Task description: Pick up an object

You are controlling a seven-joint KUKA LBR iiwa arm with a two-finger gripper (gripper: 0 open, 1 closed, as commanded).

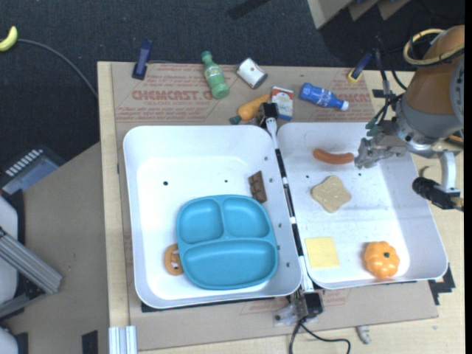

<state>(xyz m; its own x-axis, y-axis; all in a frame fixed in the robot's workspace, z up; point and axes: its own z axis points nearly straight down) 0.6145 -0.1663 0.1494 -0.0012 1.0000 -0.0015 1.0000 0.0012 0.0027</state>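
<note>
Lettering in red, reading "CHEMCAST", is showing on the cardboard sheet [166, 94] lying under both bins; no other writing is coming through legibly, not on the green bottle [215, 76], the blue bottle [323, 96] or the small carton [281, 102] resting on that sheet behind the bins. The gripper [366, 155] is hanging low over the right bin [413, 212] near its far edge, just beside the right end of the toy sausage [333, 155]; whether its jaws are apart or closed I cannot tell, and nothing is visibly sitting between them. Nearer in that bin, a toast-like slice [330, 194], a yellow cheese square [322, 252] and an orange pumpkin [380, 259] are lying well apart, leaving bare floor between them. In the left bin [147, 198], a blue divided plate [225, 240] is crowding the near half, a pretzel [172, 259] is touching its left rim, and a brown bar [257, 186] is sitting beside the shared wall
</note>
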